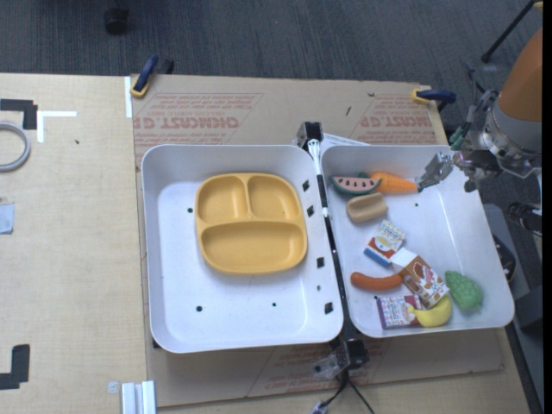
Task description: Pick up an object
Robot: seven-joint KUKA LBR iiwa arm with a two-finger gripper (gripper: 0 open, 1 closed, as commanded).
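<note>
My gripper hangs over the far right corner of the right bin, its two fingers spread apart and open with nothing between them. In that bin, a watermelon slice and a carrot lie along the far wall, just left of the gripper. A bread roll sits below them. Further toward the front are a small blue and white carton, a red sausage, a brown snack packet, a pink box, a banana and a green broccoli.
The left bin holds a yellow divided plate. Both bins rest on a cardboard sheet clamped to the bench. A black clip sits where the bins meet at the back.
</note>
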